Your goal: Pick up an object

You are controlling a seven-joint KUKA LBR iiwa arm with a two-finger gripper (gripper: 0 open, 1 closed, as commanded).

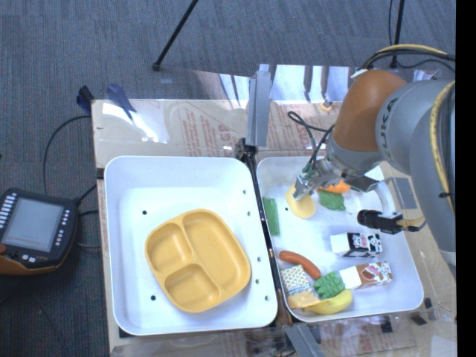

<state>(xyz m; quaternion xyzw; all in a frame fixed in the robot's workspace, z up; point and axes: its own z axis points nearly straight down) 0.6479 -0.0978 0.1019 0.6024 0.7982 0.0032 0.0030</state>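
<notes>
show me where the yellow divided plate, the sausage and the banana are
yellow divided plate (198, 268), camera view, on the ridge where its compartments meet.
sausage (299, 262), camera view, on its middle.
banana (332, 303), camera view, on its curved body.

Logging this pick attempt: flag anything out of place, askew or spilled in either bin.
Nothing spilled or damaged. The yellow tray sits askew in the left bin. The right bin holds its toy food loosely scattered, with a banana against the front wall. The gripper is above a yellow disc.

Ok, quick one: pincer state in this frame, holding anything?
Pincer: low in the right bin, over the pale yellow round piece; open or closed cannot be told.
</notes>
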